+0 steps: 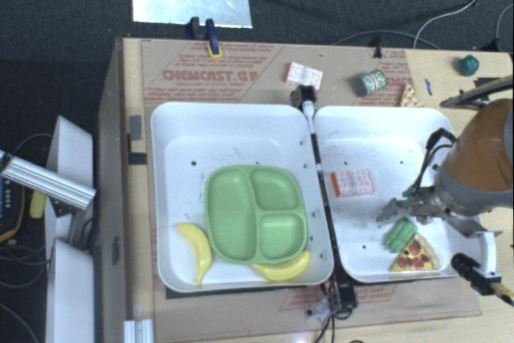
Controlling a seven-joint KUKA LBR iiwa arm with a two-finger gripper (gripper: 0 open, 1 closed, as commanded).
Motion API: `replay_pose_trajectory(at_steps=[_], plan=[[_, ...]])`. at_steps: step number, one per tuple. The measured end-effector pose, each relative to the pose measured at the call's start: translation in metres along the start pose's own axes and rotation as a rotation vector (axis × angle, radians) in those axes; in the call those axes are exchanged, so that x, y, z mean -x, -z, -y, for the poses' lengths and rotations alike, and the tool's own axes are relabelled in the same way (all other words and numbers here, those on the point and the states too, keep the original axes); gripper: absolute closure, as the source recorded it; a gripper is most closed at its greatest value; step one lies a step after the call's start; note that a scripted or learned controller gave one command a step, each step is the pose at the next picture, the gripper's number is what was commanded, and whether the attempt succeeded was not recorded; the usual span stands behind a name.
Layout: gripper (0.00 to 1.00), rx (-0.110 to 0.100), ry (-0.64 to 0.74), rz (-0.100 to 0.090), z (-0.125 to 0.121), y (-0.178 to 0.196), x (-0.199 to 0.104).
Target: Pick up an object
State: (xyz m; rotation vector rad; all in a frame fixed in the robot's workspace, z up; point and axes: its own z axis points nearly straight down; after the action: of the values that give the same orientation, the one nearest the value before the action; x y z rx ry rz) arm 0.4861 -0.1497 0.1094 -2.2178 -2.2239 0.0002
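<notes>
Right bin (365,124): gripper (399,213) low at near right, finger state cannot tell | green object (399,235) just beside gripper, touching pizza slice (415,255) | red-white packet (352,182) left of centre | Left bin (185,120): green divided plate (255,213), two bananas (197,249) at near edge.

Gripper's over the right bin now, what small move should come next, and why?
Probably lower straight down. The gripper hangs right beside the green toy, which lies against the pizza slice in the right bin. Nothing shows between its fingers, so nothing is gripped yet.
</notes>
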Motion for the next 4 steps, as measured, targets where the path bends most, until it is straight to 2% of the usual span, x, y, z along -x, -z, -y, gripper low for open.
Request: replay_pose_trajectory(at_steps=[1,2,3,4], plan=[[0.0,0.006,0.001,0.004,-0.056,0.11,0.058],[0.0,0.0,-0.001,0.0,-0.037,0.05,0.036],[0.0,0.001,-0.001,0.0,-0.005,0.018,0.01],[1.0,0.004,0.0,0.001,-0.006,0.029,0.01]])
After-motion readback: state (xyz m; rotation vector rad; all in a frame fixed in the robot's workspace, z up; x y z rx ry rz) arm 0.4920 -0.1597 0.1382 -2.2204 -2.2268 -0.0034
